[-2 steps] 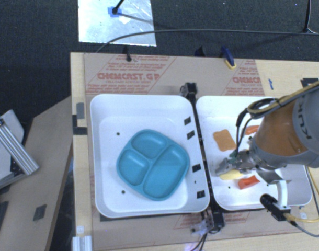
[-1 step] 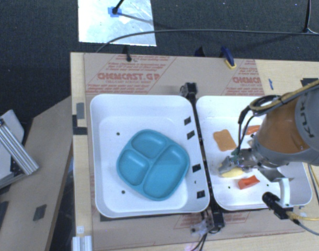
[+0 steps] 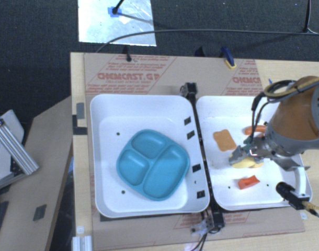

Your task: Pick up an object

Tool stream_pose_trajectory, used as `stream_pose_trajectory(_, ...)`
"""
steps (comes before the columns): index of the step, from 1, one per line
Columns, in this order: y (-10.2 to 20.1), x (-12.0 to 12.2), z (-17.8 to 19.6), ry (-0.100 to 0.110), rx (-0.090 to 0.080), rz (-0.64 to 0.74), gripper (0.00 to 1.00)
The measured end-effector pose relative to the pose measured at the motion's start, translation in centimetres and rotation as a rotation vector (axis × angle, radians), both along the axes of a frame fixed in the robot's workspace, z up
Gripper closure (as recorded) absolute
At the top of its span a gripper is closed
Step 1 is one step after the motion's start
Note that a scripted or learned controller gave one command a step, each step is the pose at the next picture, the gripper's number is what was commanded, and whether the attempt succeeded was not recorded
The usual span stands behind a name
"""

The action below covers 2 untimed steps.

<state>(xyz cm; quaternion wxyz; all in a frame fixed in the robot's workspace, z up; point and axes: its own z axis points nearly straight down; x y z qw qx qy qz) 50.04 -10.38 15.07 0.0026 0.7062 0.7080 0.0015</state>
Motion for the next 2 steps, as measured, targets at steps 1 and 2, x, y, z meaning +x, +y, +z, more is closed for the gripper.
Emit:
stream_pose_trajectory(1,-0.6,-0.6,5.8,-0.001,0.0,0.001,1.0)
stream_pose_trajectory(2,-0.7,-0.4,11.1,-0.001,0.0,0.002,1.0)
